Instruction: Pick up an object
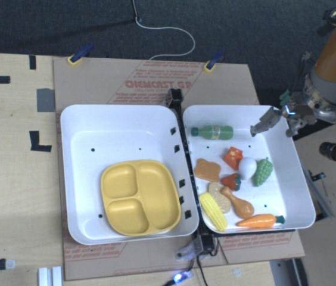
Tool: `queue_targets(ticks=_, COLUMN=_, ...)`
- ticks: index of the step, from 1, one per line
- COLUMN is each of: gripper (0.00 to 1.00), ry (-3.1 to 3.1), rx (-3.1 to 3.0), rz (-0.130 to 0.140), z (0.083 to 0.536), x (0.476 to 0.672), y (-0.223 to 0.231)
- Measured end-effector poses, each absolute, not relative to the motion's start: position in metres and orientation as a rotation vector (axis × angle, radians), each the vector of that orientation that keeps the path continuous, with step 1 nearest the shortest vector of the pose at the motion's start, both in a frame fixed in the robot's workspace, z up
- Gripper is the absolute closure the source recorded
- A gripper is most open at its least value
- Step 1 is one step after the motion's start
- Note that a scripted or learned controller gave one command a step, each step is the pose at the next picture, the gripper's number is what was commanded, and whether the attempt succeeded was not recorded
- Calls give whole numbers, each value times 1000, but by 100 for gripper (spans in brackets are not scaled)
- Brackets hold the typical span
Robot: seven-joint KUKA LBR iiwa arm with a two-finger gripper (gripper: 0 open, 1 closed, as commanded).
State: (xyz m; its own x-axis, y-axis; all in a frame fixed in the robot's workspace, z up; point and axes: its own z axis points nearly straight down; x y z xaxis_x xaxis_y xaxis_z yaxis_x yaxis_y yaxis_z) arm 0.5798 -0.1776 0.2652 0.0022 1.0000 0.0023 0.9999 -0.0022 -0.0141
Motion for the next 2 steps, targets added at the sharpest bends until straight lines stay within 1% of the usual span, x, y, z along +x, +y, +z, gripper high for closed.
queue_targets(ticks=1, gripper=0, ry=-2222, rx=-2220, rz=2, z=273, x=582, y=-177)
queue_targets(ticks=2, gripper=0, ry=-2220, rx=-2218, rz=6, z=229, x=578, y=-181)
